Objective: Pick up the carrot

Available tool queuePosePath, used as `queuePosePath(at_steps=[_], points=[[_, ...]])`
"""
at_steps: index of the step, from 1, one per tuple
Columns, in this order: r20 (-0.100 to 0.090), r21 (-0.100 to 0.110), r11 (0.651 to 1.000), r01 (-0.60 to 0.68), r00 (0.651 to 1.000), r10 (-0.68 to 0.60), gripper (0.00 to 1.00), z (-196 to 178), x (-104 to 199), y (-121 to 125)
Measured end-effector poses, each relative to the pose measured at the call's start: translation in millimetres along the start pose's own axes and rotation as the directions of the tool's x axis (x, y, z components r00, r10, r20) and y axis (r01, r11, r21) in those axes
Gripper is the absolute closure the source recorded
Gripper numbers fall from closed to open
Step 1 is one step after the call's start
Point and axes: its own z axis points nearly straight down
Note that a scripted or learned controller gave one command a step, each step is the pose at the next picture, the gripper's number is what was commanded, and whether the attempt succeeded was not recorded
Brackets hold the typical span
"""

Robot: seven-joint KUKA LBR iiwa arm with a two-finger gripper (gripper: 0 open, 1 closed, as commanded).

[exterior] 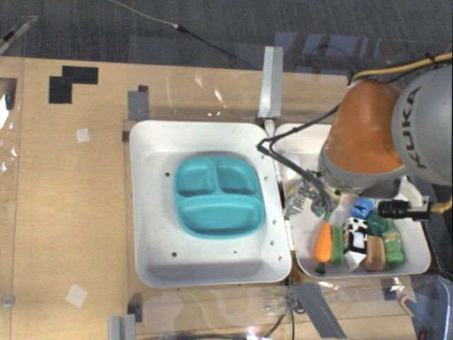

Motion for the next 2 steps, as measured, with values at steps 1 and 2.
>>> queuePosePath(at_steps=[1, 2], points=[[0.005, 0.005, 0.922, 0.388, 0.921, -0.388, 1.00, -202.3, -28.9, -45.0], [-0.001, 0.005, 0.921, 0.390, 0.921, -0.390, 0.00, -199.2, -28.3, -44.1]])
